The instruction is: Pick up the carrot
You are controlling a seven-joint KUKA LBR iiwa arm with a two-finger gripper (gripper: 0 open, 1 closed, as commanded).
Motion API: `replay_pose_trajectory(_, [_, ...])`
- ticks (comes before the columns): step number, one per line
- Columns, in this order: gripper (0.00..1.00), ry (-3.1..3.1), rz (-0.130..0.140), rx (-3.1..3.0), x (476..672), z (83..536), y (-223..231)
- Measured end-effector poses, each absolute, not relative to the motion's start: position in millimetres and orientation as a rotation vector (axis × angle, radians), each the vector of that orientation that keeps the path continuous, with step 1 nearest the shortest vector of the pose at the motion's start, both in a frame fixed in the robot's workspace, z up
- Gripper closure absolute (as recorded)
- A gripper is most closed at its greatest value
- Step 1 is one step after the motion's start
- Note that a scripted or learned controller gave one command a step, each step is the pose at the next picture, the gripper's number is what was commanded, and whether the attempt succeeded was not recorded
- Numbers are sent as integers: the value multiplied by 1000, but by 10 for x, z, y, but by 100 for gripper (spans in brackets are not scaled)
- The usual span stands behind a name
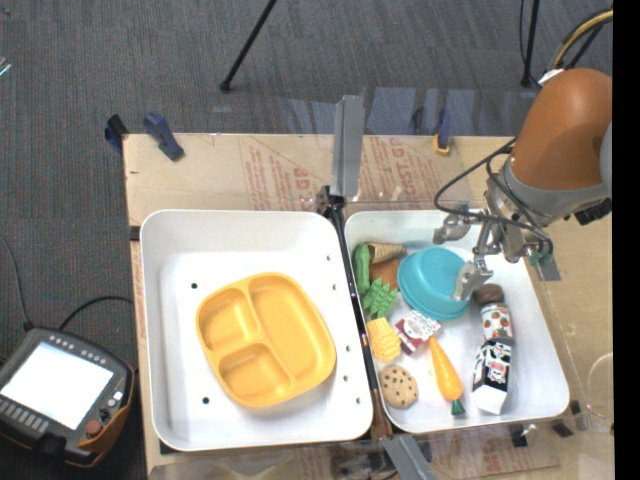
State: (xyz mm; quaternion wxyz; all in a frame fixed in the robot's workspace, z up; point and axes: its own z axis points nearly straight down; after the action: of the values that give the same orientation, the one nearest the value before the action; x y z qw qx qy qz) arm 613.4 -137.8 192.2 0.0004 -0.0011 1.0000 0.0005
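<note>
The carrot (446,369) lies in the right bin (556,368), toward its near side: a smooth orange cone, plastic-looking, tapering from a rounded top down to a small green tuft at its near end. It sits between a round tan cookie (399,386) dotted with dark chips on its left and a boxy black-and-white milk carton (492,375) on its right, touching neither as far as can be told.

The gripper (480,258) hangs over the far part of the same bin, well apart from the carrot, its thin metal fingers spread wide with nothing between them. One fingertip is over the rim of a glossy teal bowl (432,281). Above the wrist the arm's orange band (565,128) bulges smooth and rounded.

Just beside the bowl's right edge is a small brown rounded item (489,293), and nearer than that a little cylindrical bottle (495,321) with a printed label. Left of the bowl lie a green elongated vegetable (361,265), a ridged yellow corn piece (382,339) with green leaves, and a small red-and-white packet (416,329).

The left bin (170,258) holds a matte yellow divided plate (265,339) with three rounded compartments. Both bins are shallow, white and round-cornered, resting on a brown cardboard-covered bench (240,173).
</note>
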Motion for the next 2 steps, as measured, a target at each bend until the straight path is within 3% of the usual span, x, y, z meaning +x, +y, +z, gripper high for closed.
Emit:
replay_pose_trajectory(1, [0, 3098, -6, 210, 5808, 1264, -1339])
replay_pose_trajectory(2, [0, 3058, -17, 125, 5585, 1162, -1317])
